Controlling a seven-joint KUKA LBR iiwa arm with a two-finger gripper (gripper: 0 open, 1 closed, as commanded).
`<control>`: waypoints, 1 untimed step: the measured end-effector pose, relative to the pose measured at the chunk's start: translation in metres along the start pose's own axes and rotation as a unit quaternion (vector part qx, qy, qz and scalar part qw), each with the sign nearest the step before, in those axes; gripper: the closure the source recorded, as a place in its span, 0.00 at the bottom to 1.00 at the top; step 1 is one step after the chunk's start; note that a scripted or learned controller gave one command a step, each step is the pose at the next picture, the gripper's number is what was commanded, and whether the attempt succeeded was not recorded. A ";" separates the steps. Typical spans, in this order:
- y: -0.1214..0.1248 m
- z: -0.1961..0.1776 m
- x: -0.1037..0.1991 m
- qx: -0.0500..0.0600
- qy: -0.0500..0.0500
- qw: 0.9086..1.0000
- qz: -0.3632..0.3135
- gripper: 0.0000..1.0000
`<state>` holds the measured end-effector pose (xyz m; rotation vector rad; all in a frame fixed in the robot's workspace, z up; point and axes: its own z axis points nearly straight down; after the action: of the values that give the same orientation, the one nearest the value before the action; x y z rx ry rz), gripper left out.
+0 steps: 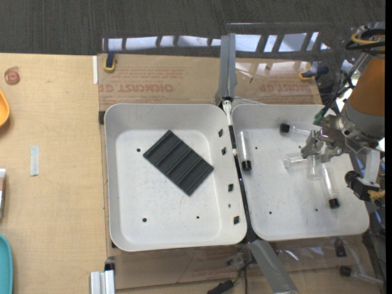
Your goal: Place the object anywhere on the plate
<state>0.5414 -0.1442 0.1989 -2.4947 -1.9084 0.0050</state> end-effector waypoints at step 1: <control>0.056 0.043 0.042 0.001 0.000 0.999 0.036 1.00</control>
<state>0.6067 -0.1189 0.1561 -2.5614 -1.8160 0.0073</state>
